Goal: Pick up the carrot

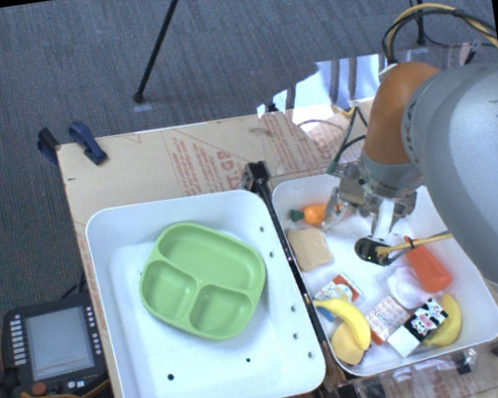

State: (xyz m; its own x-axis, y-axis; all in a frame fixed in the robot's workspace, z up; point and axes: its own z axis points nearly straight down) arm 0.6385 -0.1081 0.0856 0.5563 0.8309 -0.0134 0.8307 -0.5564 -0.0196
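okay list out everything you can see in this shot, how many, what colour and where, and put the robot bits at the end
bins: 2, white, side by side on the bench
plate: 1, green, three compartments, in the left bin
carrot: 1, orange with a green end, top left of the right bin
bread slice: 1, tan, right bin, below the carrot
bananas: 2, yellow, along the right bin's near side
orange bottle: 1, orange, right side of the right bin
small packets: several, red, white and black, between the bananas
clamps: 2, blue and black, bench's far left corner
handheld screen: 1, black and orange, on the floor at left
arm: 1, grey with an orange band, over the right bin
gripper: 1, grey, beside the carrot
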